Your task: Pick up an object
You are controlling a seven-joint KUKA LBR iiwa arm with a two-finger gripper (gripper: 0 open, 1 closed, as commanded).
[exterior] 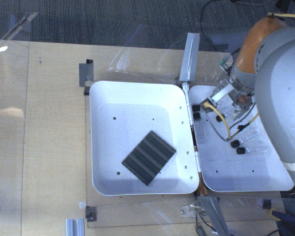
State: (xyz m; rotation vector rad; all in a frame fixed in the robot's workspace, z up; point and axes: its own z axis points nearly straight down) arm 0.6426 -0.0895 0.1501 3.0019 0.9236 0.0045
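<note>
The gripper (238, 102) hangs low over the far half of the right bin (246, 181). It is half lost among cables and glare, so whether it is open or closed cannot be told, and nothing can be seen held in it. Just toward the camera from it, two small black pieces (241, 150) lie on the bin's white floor. They are the only loose things near the tool, and are likely the reason the arm (280, 82) is placed here rather than next door. The grey arm, with its orange band (250, 38) above the wrist, comes in from the right and covers much of that bin's outer side.

Across the shared rim, in the left bin (103, 132), a dark ribbed slab (149, 157) lies flat and turned on the diagonal in the near-right part of the floor — well apart from the gripper. Lying flat, it offers only thin edges to pinch, which would probably make it the harder pick. The bench (39, 132) around both bins is bare wood. By this evidence the pick-up is not yet made — no object has left either bin.
</note>
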